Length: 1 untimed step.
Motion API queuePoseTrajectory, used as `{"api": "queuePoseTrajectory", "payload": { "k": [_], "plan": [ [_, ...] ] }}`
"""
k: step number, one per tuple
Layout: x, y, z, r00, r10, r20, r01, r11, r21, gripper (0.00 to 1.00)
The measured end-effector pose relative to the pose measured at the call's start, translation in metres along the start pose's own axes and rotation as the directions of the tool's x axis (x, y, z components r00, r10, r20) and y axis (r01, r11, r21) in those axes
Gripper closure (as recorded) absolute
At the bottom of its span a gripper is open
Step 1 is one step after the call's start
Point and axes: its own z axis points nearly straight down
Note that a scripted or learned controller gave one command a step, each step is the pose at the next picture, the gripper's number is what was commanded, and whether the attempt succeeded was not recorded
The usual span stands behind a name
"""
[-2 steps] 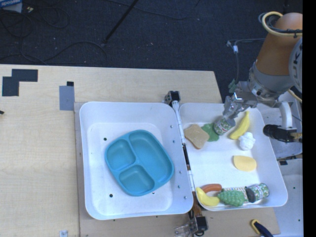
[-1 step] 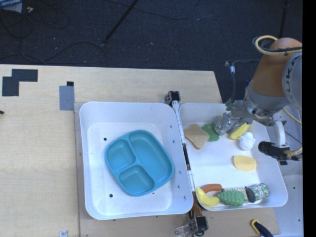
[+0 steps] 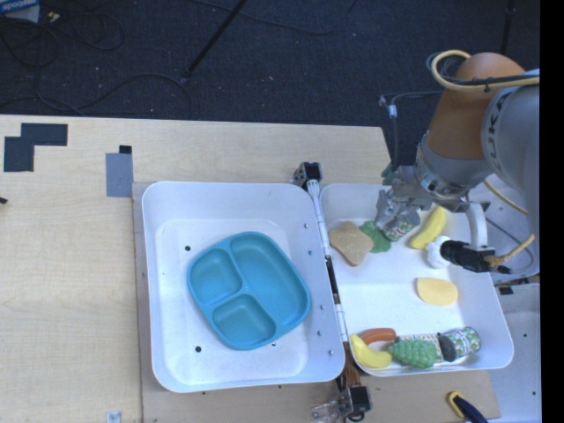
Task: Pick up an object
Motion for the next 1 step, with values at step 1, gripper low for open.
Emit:
{"api": "queuePoseTrajectory", "payload": {
  "k": [1],
  "plan": [
    [-0.0442,-0.0296,0.1023,1.000,0.002,0.001,-0.002,1.000,-0.005,1.00]
  ]
}}
